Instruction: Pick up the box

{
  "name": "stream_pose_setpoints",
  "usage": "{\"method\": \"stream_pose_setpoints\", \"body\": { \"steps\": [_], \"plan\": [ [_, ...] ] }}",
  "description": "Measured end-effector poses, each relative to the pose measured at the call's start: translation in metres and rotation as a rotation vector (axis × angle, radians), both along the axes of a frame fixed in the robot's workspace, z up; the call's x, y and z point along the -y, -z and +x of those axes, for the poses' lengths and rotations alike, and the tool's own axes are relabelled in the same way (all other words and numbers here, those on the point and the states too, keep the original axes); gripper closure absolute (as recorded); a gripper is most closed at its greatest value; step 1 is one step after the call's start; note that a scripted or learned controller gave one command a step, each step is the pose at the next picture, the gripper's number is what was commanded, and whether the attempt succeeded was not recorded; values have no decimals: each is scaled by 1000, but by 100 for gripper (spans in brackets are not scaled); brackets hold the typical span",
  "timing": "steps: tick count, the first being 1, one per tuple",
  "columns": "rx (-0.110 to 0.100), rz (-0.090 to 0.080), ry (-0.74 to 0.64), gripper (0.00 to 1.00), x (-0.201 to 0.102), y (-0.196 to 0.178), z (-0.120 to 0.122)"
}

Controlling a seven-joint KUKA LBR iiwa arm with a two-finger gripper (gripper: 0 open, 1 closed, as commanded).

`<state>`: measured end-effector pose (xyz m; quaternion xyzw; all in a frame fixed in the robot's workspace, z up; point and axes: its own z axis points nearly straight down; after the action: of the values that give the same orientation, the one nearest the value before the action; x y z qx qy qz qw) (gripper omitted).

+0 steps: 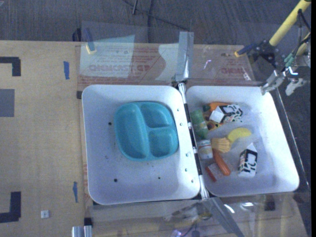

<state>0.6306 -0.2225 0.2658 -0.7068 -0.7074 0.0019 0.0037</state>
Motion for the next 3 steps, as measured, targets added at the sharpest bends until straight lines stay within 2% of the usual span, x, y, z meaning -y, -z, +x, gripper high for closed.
{"method": "stream_pose_setpoints", "body": {
  "steps": [1,2,3],
  "plan": [
    [6,6,-13,0,-5,171,-60],
    [20,-1,28,0,-13,176,-112],
    [38,-9,18,0,-38,176,-141]
  ]
}}
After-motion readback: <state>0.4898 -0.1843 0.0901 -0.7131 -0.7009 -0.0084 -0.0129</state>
